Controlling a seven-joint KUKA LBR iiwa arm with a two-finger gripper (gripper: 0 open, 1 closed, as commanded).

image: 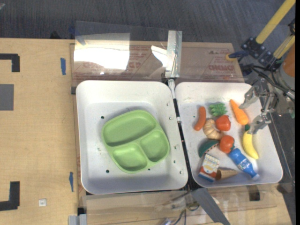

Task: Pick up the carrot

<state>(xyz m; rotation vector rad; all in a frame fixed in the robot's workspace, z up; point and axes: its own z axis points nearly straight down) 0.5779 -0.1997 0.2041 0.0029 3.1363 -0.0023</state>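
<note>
I see the gripper hanging over the right side of the right bin, and its two fingers are spread wide apart with nothing between them. One finger sits up near the top of the carrot, and the other is lower down, just above the banana. The carrot lies tilted in the upper right part of that bin, just left of the gripper (I can't tell if a finger is touching it). To the left of the carrot there is a green leafy thing, a red tomato and a thin orange-red pepper. Lower down I see a tan garlic, another red ball, a blue bottle, a little carton and an ice cream cone. The left bin holds a green tray with three parts. Both bins sit on the wooden surface.
</note>
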